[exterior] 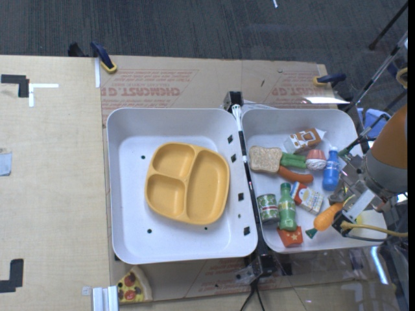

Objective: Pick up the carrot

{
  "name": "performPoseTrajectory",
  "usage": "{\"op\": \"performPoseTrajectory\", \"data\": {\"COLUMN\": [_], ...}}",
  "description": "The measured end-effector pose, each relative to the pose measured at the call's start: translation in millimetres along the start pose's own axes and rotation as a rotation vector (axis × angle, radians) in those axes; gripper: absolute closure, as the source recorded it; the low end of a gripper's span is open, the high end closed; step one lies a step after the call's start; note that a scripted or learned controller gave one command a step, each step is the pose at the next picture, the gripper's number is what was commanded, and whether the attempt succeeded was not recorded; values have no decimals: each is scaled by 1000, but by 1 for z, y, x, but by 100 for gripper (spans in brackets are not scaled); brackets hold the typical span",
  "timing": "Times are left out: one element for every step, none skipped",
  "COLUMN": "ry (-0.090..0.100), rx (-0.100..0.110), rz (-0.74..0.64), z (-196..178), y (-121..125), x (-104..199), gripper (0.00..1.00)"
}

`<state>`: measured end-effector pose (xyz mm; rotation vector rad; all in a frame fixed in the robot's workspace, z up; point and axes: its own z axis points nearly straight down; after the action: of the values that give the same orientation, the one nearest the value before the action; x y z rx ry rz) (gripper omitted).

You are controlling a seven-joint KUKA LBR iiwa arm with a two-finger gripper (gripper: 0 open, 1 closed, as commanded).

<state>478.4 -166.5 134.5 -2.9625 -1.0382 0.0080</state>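
The carrot (325, 216) is lying at about four o'clock in the right bin (292, 116), its green end pointing toward seven. The gripper (347, 205) is hovering just beside it at three o'clock, and I cannot tell whether it is spread or pinching. Farther back, at ten o'clock, a bread slice (264, 159) is resting.

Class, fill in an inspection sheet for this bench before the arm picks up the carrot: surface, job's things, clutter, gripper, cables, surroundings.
Surface: left shallow white bin and right shallow white bin side by side on brown cardboard sheet.
Job's things: orange toy carrot with green top in the right bin's near right corner.
Clutter: yellow divided plate in the left bin; toy bread slice, green can, green bottle, blue bottle in the right.
Gripper: gripper low beside the carrot; hold unclear.
Cables: black cable at the bench's near edge.
Surroundings: blue clamp, toy pizza slice outside the bins.
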Motion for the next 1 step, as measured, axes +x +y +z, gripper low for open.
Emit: {"op": "performPoseTrajectory", "data": {"ry": [0], "rx": [0], "rz": [0], "z": [0], "y": [0], "x": [0], "gripper": [0]}}
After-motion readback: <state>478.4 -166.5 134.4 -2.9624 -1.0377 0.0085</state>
